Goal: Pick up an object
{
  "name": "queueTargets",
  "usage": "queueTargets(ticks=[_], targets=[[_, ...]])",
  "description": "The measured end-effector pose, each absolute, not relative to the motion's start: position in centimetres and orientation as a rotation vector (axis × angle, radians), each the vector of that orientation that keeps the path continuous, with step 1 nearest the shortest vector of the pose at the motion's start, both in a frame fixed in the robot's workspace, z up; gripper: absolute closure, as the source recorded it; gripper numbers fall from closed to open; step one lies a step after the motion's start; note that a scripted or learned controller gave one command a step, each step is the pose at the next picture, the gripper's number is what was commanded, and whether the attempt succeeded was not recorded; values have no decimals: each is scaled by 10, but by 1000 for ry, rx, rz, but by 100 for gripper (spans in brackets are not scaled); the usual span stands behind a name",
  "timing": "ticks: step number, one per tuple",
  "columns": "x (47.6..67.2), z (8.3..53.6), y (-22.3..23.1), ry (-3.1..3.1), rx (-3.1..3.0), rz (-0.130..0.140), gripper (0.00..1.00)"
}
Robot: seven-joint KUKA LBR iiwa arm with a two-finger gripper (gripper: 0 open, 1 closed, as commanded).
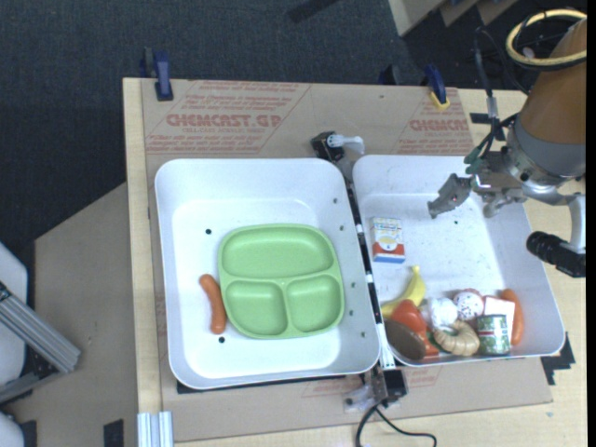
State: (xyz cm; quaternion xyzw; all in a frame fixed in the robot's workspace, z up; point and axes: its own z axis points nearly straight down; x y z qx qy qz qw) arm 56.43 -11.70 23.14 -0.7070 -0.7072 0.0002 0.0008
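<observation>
Hovering over the right white bin (521, 250), the grey two-finger gripper (463, 196) stands spread apart, grasping nothing. Toy foods — yellow banana (413, 287), small carton (387, 239), can (494, 333) — lie below, apart from it.

Two bins (177, 203), one green tray (279, 279)

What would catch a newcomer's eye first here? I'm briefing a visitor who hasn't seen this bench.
Probably the green divided plate in the middle of the left bin, with an orange sausage-like piece lying beside its left edge. Next, the heap of toy food crowded into the near end of the right bin, with the gripper over that bin's far end.
</observation>
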Motion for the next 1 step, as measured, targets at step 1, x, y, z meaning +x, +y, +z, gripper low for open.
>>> queueTargets(ticks=[1], targets=[[489,168,-91,-2211,-2213,11,0]])
